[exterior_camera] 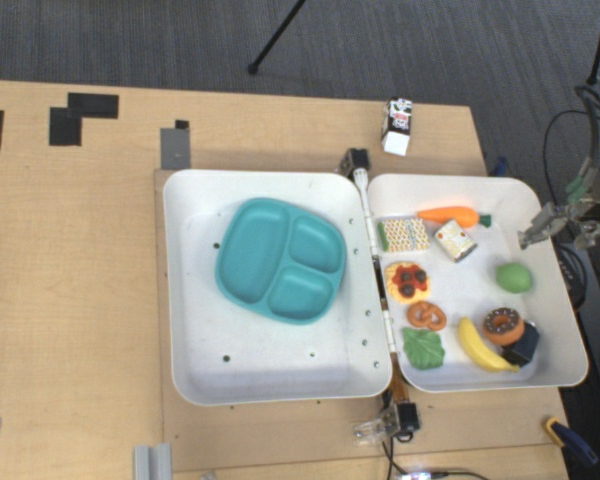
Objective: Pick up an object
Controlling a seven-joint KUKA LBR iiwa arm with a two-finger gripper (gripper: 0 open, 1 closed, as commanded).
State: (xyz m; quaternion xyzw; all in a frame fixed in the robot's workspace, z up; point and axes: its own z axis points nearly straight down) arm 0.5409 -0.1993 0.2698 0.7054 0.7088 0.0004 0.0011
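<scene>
The toys lay crowded in the right bin (pixel 555 268): a carrot (pixel 448 215), a green ball (pixel 515 277), a banana (pixel 480 346) and a donut (pixel 502 324) touching it. The gripper (pixel 552 223) hung at the bin's right rim, holding nothing; I could not tell if it was open or closed. A grab could slip, since the ball might roll and the banana sat tight against the donut.

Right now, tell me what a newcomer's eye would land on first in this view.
The big teal divided plate lies alone in the left bin. Next comes the bright clutter in the right bin: an orange carrot at the top, a green ball by the right wall, a yellow banana near the bottom. The end effector hangs over that bin's right rim.
</scene>
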